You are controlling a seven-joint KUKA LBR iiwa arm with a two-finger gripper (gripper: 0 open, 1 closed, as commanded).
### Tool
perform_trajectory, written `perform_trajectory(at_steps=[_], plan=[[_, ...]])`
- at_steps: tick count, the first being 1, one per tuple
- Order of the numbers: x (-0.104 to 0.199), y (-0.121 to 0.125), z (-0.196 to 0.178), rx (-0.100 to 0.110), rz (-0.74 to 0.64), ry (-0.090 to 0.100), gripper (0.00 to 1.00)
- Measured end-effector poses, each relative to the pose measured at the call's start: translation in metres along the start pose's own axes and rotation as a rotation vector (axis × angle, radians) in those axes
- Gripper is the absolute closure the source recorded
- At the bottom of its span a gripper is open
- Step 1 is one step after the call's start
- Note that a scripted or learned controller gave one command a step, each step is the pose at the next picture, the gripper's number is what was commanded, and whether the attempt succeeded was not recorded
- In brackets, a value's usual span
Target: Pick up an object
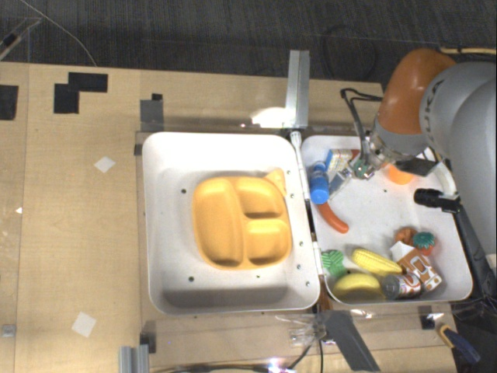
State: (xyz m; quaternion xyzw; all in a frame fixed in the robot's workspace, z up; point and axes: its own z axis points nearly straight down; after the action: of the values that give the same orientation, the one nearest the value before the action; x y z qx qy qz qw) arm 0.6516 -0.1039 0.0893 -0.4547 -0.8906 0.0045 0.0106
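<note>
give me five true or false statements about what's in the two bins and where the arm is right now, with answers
1. A yellow divided tray lies in the left bin. True.
2. The gripper is over the left bin. False: it is at the upper part of the right bin.
3. A blue bottle lies near the right bin's left wall. True.
4. The corn cob lies in the left bin. False: it is in the right bin, near the front.
5. The orange carrot lies just below the blue bottle. True.
</note>
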Motion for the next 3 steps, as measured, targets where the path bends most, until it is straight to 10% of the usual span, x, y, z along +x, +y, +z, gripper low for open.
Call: perform_trajectory(at_steps=[1, 2, 3], plan=[[0.015, -0.014, 0.001, -0.025, 0.261, -0.024, 0.0], [0.053, 0.04, -0.117, -0.035, 0.475, -0.015, 0.0], [-0.019, -0.009, -0.068, -0.023, 0.642, -0.011, 0.0]])
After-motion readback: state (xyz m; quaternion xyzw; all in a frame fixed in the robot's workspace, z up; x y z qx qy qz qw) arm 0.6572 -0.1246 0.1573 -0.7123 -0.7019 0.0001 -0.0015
